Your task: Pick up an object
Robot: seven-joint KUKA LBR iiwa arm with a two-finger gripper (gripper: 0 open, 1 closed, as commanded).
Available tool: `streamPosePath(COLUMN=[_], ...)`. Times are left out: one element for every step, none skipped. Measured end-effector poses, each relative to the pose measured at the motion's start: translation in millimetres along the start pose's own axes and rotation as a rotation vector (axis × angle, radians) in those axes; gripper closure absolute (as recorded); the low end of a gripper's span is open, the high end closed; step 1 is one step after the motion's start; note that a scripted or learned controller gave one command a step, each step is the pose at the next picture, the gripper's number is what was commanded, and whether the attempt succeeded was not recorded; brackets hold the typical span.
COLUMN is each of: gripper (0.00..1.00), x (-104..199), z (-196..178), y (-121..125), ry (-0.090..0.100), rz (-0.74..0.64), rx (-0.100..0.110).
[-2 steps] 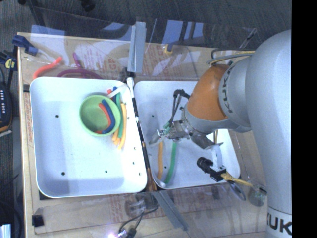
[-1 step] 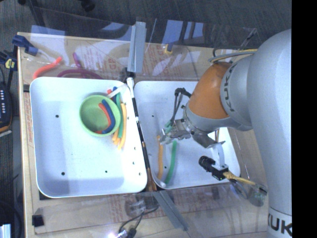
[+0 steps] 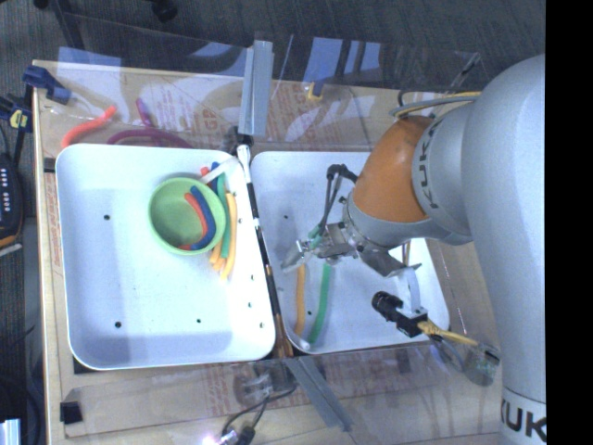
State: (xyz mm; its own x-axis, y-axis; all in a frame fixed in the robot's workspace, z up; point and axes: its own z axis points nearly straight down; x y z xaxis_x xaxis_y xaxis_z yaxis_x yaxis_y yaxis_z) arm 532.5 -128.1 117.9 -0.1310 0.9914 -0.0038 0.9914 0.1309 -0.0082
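Because the task names no particular object, the nearest loose piece is the sensible target, and the gripper [image 3: 310, 248] hangs low over the right bin [image 3: 287, 193], just above the upper ends of a green stick [image 3: 321, 304] and an orange stick [image 3: 299, 299]. The two sticks lie nearly parallel on the bin floor, close to its left wall, and run from under the tool toward the near rim. They sit close together, and whether they touch cannot be made out. The arm [image 3: 408, 184] reaches in from the right and bends steeply down, which suits a top-down grasp on something lying flat. Whether the gripper is parted or closed cannot be told from this slant, since its metal parts blur into the pale floor. Neither stick can be seen lifted or clamped, so I judge both to be resting in the bin. The stick ends seem chosen as the contact point because they lie clear of the wall. The risk is that so close a pair gets nudged apart or caught together. The left bin [image 3: 120, 276] holds a green bowl [image 3: 181, 216] with coloured pieces [image 3: 225, 239] in and beside it, well apart from the tool and probably a harder pick.
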Motion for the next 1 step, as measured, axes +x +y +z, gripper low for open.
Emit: streamPosePath(gripper=[0.00], x=[8.4], z=[21.2], y=[-31.7], ry=[-0.001], rz=[-0.077], rx=[-0.023])
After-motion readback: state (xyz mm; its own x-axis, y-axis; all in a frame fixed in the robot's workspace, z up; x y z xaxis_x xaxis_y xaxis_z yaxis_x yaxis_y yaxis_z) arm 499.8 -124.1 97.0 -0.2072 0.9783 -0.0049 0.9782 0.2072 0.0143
